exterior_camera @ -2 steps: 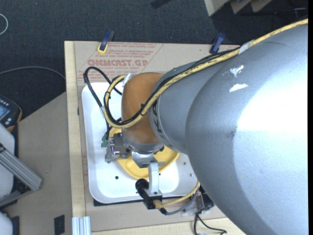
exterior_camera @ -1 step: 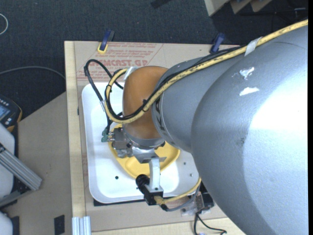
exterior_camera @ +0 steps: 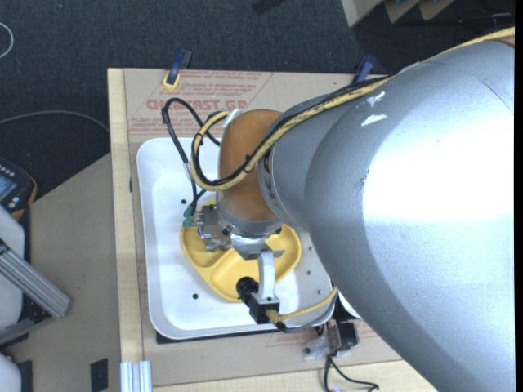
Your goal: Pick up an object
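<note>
1. Yellow object (exterior_camera: 214, 269) lies in the white bin (exterior_camera: 163, 219), directly under the gripper (exterior_camera: 233, 235).
2. Its long axis can't be judged; the arm (exterior_camera: 409, 202) covers much of it.
3. Fingers hidden, state unclear.

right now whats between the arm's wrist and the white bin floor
In the camera view, a yellow object lies on the white bin, directly under the wrist, which covers its middle.
</note>
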You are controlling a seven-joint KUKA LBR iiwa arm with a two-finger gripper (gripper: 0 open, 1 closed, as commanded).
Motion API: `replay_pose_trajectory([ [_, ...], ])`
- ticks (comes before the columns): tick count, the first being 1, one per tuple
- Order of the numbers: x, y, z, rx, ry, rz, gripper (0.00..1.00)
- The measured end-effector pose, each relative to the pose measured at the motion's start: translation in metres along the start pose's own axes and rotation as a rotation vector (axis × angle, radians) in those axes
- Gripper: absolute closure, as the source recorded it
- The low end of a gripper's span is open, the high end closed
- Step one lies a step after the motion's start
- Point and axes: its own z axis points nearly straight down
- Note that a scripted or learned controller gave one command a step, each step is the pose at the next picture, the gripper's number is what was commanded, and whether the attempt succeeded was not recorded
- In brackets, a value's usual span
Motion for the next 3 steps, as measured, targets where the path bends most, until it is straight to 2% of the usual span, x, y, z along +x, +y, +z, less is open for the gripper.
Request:
replay_pose_trajectory([
  [1,0.011,-0.026,-0.036,0.013,-0.005,0.002,1.00],
  [2,0.011,-0.025,-0.044,0.012,-0.006,0.004,1.00],
  [3,0.031,-0.034,-0.089,0.010,-0.004,0.001,1.00],
])
